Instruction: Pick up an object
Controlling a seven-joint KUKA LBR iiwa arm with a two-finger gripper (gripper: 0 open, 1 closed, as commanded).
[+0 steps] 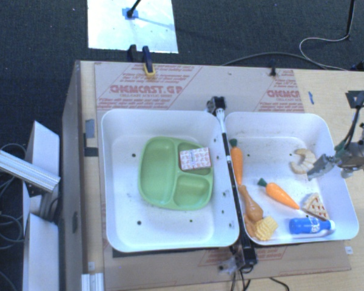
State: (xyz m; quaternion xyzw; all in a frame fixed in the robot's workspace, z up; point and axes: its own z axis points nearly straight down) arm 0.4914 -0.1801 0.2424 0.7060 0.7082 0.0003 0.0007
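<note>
My gripper [325, 162] comes in over the right rim of the right bin [273, 126], close to a pale curved pastry-like piece [303, 160] and just to its right. Nothing shows as held. Lower in that bin lie an orange carrot [278, 193], a waffle wedge [315, 206], a blue bottle [309, 225], a yellow crinkled piece [266, 227] and a brown drumstick [250, 204]. A second carrot [236, 161] lies along the bin's left wall.
The left bin [124, 162] holds a green divided plate [164, 177] with a square waffle cracker [195, 159] on its upper right compartment. A thin rod [225, 139] runs along the divide between the bins. Cables lie on the bench behind.
</note>
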